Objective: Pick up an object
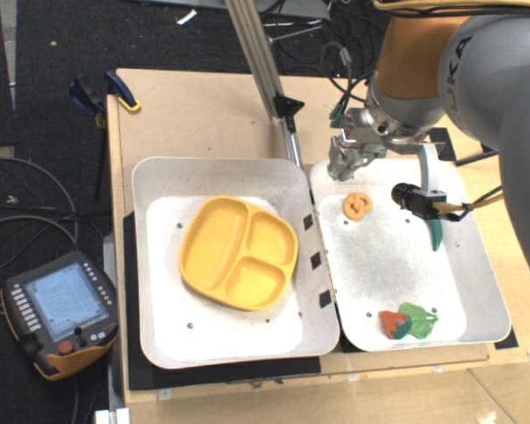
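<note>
My gripper [343, 164] hangs over the far left corner of the right bin [477, 276], with nothing seen in it. A small orange pretzel-shaped toy [357, 206] lies on the bin floor just in front of it and slightly to the right, apart from it. A narrow teal piece [436, 233] lies further right in the same bin. A red and green toy [407, 322] rests near that bin's front edge. In the left bin [150, 237] sits a yellow divided plate [238, 253].
A slanted metal pole [258, 47] rises behind the bins, close to the left of the gripper. A teach pendant [60, 312] lies on the floor to the left. A blue and yellow clamp [106, 91] grips the bench's far left corner.
</note>
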`<state>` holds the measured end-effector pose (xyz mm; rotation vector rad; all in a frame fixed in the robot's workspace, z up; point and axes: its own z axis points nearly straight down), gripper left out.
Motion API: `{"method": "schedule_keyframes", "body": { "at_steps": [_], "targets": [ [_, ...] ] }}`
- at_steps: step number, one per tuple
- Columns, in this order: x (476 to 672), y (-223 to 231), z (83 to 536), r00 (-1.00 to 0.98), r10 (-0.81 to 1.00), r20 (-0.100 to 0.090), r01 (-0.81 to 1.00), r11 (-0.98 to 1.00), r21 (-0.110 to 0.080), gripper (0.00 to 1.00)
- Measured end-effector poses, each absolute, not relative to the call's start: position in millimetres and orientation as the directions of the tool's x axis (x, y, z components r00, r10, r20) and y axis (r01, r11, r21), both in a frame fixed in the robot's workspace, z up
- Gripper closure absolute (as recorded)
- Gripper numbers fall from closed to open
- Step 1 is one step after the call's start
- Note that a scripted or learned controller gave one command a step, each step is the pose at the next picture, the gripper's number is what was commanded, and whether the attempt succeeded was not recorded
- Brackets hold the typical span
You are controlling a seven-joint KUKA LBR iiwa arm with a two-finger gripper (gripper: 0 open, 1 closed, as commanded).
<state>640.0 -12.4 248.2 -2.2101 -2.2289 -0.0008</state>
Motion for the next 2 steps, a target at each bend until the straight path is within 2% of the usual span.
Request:
{"method": "schedule_keyframes", "body": {
  "at_steps": [1, 2],
  "targets": [
    [632.0, 40.2, 238.9, -0.008, 1.0, 0.002, 1.0, 0.008, -0.002, 1.0],
    [609.4, 92.8, 226.5, -0.008, 1.0, 0.002, 1.0, 0.008, -0.004, 1.0]
  ]
}}
